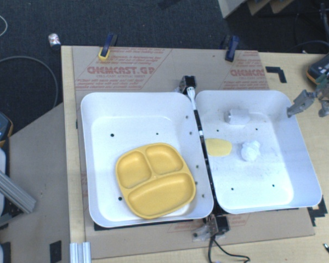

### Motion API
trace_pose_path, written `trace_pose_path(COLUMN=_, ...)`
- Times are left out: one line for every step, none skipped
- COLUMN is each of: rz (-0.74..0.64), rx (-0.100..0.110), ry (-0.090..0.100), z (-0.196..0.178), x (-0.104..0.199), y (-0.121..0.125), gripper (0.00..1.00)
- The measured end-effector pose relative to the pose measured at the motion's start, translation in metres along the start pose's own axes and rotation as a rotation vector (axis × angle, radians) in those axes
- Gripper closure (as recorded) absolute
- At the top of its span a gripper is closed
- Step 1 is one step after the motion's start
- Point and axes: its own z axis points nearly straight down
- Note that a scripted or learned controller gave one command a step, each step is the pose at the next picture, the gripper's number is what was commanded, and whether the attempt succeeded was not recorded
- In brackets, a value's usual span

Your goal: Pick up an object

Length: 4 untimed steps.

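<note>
The right bin (pixel 296 174) holds three small things: a yellow oval piece (pixel 217 147) near its left wall, a white crumpled lump (pixel 250 151) just right of that, and a pale grey-white cylinder (pixel 236 116) lying toward the back. A yellow divided plate (pixel 155 179) lies in the left bin (pixel 98 119). My gripper (pixel 307 111) hangs at the right bin's far right rim, above and to the right of the three objects and apart from them. Its fingers (pixel 297 105) stand open with nothing between them.
Both bins rest on a cardboard sheet (pixel 131 64) clamped at the back by a yellow clip (pixel 105 49) and a blue clip (pixel 231 47). A black divider strip (pixel 200 136) runs between the bins. Cables and dark floor surround the bench.
</note>
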Motion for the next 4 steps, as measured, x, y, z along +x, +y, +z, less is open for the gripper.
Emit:
trace_pose_path(rz=-0.006, rx=-0.012, ry=-0.001, z=-0.101, x=0.059, y=-0.039, gripper=0.00)
trace_pose_path(rz=-0.005, rx=-0.024, ry=-0.002, z=-0.260, x=0.113, y=-0.091, gripper=0.00)
trace_pose_path(rz=-0.001, rx=-0.007, ry=-0.003, z=-0.260, x=0.112, y=-0.089, gripper=1.00)
trace_pose_path(rz=-0.004, rx=0.000, ry=0.001, z=-0.256, x=0.148, y=-0.090, gripper=1.00)
